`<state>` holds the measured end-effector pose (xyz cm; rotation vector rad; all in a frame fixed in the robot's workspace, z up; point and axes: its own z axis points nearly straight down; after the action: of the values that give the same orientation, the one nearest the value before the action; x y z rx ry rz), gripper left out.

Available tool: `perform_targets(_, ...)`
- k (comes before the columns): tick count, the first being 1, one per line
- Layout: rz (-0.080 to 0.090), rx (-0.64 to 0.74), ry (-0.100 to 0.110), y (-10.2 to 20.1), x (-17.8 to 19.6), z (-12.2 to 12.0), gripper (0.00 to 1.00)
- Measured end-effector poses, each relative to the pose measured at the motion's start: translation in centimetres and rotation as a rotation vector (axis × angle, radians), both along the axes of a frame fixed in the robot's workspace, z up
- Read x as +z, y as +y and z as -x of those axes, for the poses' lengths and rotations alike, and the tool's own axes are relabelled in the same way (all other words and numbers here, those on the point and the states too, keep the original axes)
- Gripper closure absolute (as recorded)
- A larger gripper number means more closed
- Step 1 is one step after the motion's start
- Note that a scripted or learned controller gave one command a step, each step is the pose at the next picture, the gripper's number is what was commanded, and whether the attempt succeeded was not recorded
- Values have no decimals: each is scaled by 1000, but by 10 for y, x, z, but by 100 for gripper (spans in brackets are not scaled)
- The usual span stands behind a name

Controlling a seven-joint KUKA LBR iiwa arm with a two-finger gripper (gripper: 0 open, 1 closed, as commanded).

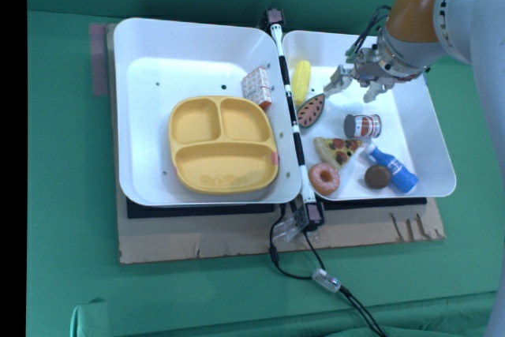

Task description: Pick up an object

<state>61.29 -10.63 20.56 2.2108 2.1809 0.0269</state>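
The pincer (357, 84) hangs above the right bin (430, 130), its 2 fingers spread and nothing between them. Taking the can (362, 125) as landmark: the pincer sits just above it, the watermelon slice (311, 111) and corn (301, 79) lie to its left, the pizza slice (338, 149) just below, the blue bottle (392, 168) below-right. This looks like the approach step; next it likely must descend over 1 object and squeeze.
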Motion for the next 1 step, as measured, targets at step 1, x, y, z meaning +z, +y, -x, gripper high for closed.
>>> perform_targets(1, 4, -7, -13, -3, 16, -2, 100)
